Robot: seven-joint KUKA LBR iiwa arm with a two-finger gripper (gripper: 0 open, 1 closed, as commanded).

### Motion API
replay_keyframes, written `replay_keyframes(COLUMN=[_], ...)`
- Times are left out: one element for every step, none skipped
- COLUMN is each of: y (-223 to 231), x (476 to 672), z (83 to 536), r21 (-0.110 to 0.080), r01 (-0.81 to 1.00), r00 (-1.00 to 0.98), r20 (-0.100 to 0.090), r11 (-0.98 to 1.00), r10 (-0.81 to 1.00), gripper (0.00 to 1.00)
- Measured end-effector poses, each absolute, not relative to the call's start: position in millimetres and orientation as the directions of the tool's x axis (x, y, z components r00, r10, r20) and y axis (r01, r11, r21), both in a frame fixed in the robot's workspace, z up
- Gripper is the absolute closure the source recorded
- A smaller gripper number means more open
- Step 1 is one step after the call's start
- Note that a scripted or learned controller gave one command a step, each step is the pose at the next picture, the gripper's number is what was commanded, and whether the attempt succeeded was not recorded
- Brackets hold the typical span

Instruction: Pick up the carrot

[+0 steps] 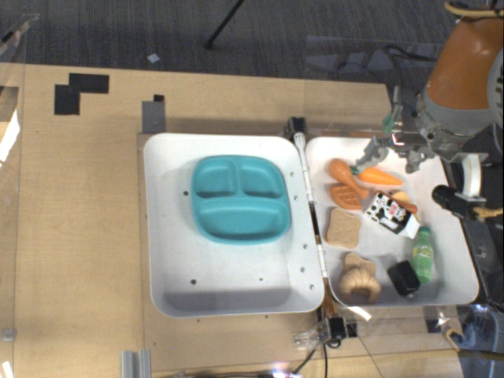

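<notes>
The carrot (380, 178), a tapered orange piece, lies at the back of the right bin (453, 294). Its thick end touches another long orange piece (345, 172) to its left. My gripper (390, 159) hangs just behind and above the carrot, with its fingers spread apart: one fingertip (367, 157) is to the left and one to the right. It is open and there is nothing between the fingers.
The right bin also holds a ridged orange-brown piece (345, 196), a toast slice (343, 228), a black-and-white box (387, 212), a green bottle (423, 253), a black block (403, 278) and a tan lumpy item (360, 278). The left bin (169, 282) holds a teal divided plate (239, 198).
</notes>
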State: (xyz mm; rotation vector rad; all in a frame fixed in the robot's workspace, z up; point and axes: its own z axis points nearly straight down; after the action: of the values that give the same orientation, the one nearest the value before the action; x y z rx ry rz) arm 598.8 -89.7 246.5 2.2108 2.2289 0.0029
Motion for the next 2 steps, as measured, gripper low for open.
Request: replay_keyframes(y=[-106, -142], x=[621.6, 663.4], z=[105, 83], r21=[0.015, -0.039], r01=[0.999, 0.999], r00=[0.052, 0.016], r20=[-0.002, 0.007], r11=[-0.052, -0.015], r10=[0.999, 1.000], gripper=[0.00, 0.00])
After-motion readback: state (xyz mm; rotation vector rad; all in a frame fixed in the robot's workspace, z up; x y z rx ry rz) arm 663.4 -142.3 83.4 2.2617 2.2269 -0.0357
